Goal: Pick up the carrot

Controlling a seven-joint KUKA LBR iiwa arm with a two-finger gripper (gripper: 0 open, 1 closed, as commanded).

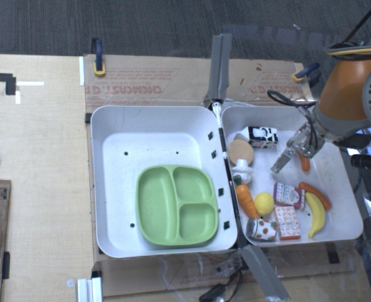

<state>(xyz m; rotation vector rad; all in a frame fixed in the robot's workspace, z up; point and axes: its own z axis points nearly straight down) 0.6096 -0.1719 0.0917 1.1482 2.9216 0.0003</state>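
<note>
Orange, tapered carrot lies beside the lemon; whether the gripper is clenched, I cannot tell.

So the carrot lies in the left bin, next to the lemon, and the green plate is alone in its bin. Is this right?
Not quite: the carrot lies in the right bin, not the left. The camera view shows it there next to the lemon. The green plate is alone in its bin, as you say.
</note>
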